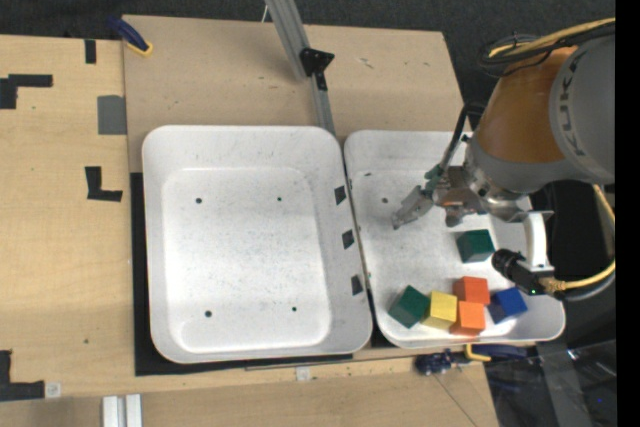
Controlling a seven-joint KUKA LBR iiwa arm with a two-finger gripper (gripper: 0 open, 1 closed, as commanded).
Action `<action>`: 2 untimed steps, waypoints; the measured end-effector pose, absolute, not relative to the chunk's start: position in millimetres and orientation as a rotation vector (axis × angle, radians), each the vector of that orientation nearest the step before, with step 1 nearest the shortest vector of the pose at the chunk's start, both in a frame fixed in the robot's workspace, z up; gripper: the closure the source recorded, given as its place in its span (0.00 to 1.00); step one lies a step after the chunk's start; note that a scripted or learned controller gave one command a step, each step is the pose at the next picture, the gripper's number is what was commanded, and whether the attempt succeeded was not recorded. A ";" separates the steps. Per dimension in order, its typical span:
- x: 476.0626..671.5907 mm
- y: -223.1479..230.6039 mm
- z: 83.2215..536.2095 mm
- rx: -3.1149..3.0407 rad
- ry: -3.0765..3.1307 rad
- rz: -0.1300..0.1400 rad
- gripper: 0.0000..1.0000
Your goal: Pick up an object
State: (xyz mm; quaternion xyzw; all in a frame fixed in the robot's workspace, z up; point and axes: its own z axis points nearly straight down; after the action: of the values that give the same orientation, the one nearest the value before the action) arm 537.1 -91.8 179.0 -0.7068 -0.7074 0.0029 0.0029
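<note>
Currently your right bin [400, 150] lists: green block [474, 244] alone, five mixed blocks [455, 305] clustered at five o'clock. Gripper [408, 212]: fingers slightly parted, holding nothing.

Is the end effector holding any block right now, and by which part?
Nothing is held: the end effector hangs over bare floor of the right bin, apart from the blocks, nearest the dark green block.
</note>
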 end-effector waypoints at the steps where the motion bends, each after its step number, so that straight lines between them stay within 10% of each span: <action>1: 529.9 -93.7 115.6 -2.217 -2.217 0.009 0.00; 2: 528.6 -93.3 90.0 -2.218 -2.220 0.006 0.00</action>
State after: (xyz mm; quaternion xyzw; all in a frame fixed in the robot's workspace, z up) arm 528.6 -93.3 90.0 -0.7068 -0.7074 0.0020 0.0018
